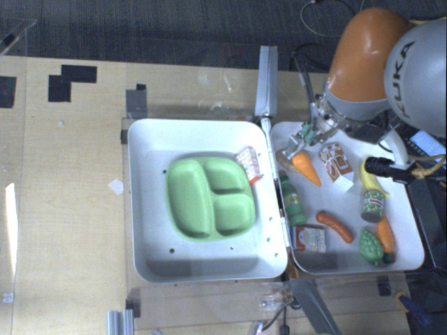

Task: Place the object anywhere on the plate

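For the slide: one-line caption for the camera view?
KUKA gripper above a toy carrot in the right bin; green plate waits in the left bin.

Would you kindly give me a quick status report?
Gripper low in right bin, by carrot. Green plate in left bin, bare. Small packet beside plate.
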### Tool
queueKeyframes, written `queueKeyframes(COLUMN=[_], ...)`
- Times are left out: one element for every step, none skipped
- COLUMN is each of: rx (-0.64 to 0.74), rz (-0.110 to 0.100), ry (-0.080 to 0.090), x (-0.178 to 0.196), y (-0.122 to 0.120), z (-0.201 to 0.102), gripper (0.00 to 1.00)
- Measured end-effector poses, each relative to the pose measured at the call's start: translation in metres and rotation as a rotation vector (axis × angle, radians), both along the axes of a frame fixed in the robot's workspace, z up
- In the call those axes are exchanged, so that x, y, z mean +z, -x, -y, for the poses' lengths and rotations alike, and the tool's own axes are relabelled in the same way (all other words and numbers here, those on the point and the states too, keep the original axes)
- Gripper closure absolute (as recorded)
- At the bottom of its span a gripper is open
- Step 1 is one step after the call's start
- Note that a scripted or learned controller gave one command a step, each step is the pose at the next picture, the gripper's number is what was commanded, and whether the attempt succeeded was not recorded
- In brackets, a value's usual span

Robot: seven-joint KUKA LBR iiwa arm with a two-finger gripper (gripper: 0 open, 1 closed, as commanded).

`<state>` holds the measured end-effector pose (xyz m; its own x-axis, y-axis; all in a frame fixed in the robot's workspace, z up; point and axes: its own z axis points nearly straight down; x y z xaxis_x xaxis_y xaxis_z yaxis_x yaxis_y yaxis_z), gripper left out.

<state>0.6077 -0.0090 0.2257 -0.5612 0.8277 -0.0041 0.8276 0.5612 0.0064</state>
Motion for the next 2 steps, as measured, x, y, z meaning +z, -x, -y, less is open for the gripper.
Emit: queueKeyframes(rx=[0.012,0.011], rz=[-0.003,-0.003], ry=[-0.001,-0.001], x=[-0.0406,-0.0405], y=[0.0338,0.0337], z=[-0.0613,-0.0607], gripper=[1.0,0.0])
